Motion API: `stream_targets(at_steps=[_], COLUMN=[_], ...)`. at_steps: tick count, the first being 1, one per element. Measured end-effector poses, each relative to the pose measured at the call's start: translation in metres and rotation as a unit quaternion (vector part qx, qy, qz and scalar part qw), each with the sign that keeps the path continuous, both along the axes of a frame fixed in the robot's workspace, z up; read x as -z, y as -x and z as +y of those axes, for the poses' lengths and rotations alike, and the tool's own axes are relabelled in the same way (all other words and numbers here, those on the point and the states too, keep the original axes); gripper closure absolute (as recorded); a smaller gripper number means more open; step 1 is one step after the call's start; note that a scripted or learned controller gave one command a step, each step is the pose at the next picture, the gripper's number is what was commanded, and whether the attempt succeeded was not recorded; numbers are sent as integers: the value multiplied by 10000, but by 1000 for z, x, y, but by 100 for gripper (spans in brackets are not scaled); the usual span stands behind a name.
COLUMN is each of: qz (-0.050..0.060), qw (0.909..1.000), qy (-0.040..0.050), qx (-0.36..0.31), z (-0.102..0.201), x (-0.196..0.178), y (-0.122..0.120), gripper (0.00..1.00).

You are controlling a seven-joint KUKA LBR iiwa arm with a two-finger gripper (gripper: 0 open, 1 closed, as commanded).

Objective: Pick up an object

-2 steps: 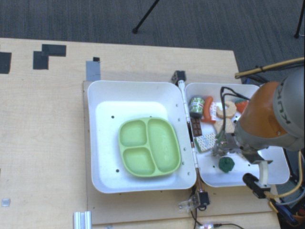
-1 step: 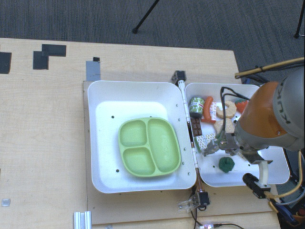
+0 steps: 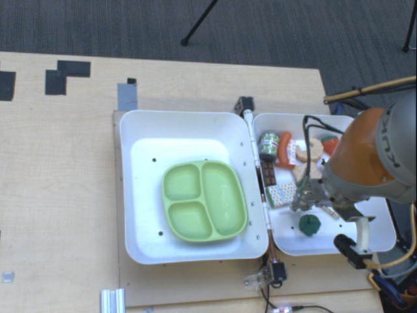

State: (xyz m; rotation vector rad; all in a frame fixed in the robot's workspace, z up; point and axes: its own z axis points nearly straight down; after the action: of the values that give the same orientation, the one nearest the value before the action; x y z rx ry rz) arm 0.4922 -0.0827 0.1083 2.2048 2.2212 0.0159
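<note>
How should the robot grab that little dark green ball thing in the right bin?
Grip the dark green ball thing around its round middle, coming straight down from above. It sits alone on the bin floor, apart from the snack pile, so fingers probably fit on either side. The hand hangs just above it.

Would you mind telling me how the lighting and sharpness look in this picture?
Camera view: even, soft light, with mild glare on the left bin around the green tray; the arm shades the right bin; small items there look slightly soft.
</note>
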Motion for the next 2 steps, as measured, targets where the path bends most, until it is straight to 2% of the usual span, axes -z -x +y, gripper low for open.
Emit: stream_targets(at_steps=[1,2], qz=[64,62], qw=[10000,10000], qy=[-15,-7], qx=[9,0], z=[78,110], x=[-77,-129], y=[-45,-107], gripper=[100,100])
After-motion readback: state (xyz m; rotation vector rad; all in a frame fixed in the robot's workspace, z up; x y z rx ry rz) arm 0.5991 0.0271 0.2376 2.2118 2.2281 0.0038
